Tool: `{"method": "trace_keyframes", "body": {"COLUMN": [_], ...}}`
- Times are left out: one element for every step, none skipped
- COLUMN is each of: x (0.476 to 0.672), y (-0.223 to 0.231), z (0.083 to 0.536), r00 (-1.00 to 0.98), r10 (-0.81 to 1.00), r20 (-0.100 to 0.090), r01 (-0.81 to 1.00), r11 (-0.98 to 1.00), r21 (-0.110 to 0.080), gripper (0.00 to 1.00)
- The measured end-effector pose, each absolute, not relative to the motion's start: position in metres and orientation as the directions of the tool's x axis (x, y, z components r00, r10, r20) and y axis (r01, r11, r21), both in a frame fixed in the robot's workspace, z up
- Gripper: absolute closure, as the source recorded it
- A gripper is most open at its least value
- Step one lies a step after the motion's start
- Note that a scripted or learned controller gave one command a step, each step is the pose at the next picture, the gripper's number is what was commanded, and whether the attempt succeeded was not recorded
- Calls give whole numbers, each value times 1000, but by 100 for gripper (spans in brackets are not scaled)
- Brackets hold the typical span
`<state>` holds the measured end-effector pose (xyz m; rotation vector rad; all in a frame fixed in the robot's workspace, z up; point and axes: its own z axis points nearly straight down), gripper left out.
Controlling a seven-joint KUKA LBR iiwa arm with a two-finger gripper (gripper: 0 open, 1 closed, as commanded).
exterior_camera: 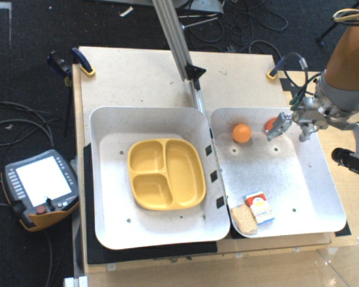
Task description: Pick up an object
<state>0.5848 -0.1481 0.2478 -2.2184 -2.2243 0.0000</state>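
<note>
The two-finger gripper point(291, 126) hovers beside a small red object point(269, 124); its pincer's state cannot be told, perhaps lining up a grasp.

A divided plate point(166, 174) lies mid-floor in the left bin point(107, 130). In the right bin point(311, 178), a ball point(242, 133) sits near the far edge, a small box point(259, 207) and a sponge point(245, 219) touching at the near-left corner.

Dark carpet floor point(24, 52), loose cables point(251, 23), tan bench point(137, 76).

Orange ball point(242, 133) beside end effector point(290, 126)
</note>
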Motion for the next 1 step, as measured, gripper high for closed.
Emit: {"method": "trace_keyframes", "body": {"x": [585], "y": [-148], "z": [248], "r00": [-2], "r10": [1000], "r20": [0], "r01": [1000], "r11": [2], "r21": [0], "gripper": [0]}}
